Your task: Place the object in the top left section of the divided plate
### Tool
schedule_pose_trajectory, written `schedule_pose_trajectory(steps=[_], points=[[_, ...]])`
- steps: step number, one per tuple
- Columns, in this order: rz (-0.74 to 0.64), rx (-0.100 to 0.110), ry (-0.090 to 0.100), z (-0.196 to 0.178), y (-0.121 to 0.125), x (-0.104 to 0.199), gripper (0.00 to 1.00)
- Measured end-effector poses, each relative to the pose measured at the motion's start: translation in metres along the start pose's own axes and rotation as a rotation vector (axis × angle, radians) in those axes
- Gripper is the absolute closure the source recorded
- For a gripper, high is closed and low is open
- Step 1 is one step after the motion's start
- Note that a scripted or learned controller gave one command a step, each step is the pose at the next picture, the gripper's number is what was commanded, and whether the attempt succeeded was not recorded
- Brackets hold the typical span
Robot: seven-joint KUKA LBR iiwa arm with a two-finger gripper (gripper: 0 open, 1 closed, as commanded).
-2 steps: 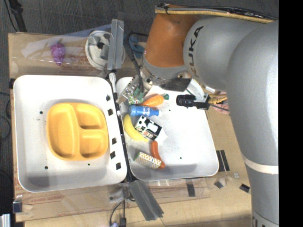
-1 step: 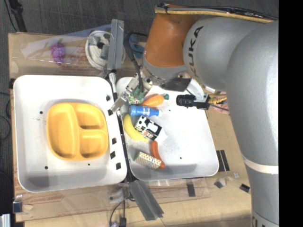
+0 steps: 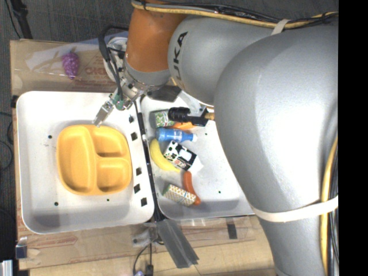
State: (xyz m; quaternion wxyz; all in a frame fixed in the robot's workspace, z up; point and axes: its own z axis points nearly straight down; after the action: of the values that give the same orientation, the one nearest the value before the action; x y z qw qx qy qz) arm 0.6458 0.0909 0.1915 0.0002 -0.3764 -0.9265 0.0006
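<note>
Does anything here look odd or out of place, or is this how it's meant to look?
One thing stands out: a small purple grape-like bunch lies on the brown board outside both bins, behind the left white bin. The yellow divided plate sits flat in that bin; the right white bin holds a jumbled pile of small items.

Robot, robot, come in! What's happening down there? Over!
Gripper over left bin, at yellow divided plate's upper edge. No object visible in it. Banana, blue bottle and other items in right bin. Over.
</note>
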Motion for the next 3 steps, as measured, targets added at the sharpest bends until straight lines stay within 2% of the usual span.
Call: schedule_pose_trajectory(steps=[1, 2, 3], points=[[-0.006, -0.001, -0.001, -0.011, 0.001, 0.001, 1.0], [-0.006, 0.0, -0.001, -0.011, 0.001, 0.001, 0.0], [-0.011, -0.001, -0.002, -0.021, 0.002, 0.001, 1.0]])
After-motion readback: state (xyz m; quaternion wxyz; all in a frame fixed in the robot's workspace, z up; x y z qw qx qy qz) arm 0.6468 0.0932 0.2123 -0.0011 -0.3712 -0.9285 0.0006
